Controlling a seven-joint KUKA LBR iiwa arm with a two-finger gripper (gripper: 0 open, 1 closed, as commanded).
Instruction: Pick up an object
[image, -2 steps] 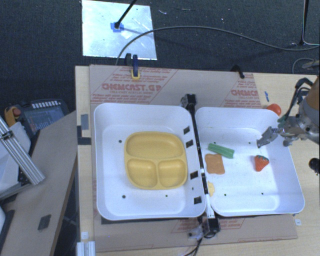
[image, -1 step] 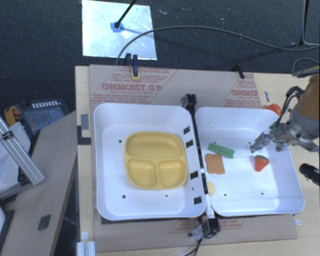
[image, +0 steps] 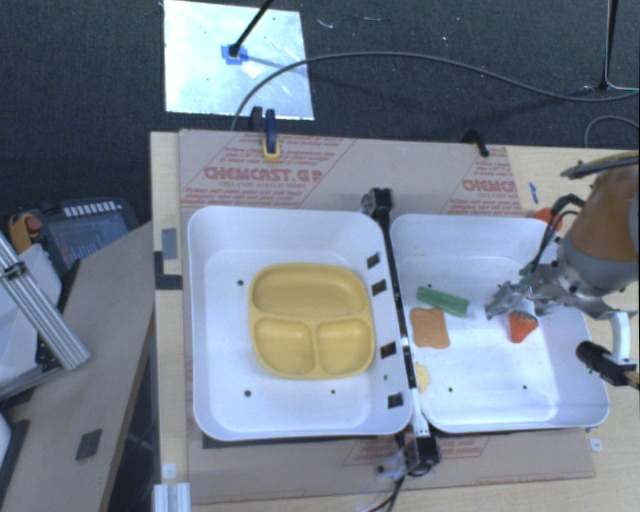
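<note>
Fingers (image: 503, 301) of the gripper (image: 510, 300) sit low in the right bin (image: 480, 415), just beside a red strawberry-like toy (image: 522, 326); whether they are open or closed I cannot tell. On the table (image: 330, 165), the left bin (image: 215, 300) carries a yellow divided plate (image: 308, 320). Over in the right bin, an orange flat piece (image: 430, 327) lies near the divider, with a green stick (image: 442, 300) just above it. The red toy rests on the bin floor, right of both.

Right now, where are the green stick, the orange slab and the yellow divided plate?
green stick (image: 443, 300): camera view, middle of its length.
orange slab (image: 430, 328): camera view, centre of its top face.
yellow divided plate (image: 305, 290): camera view, floor of its large compartment.
</note>
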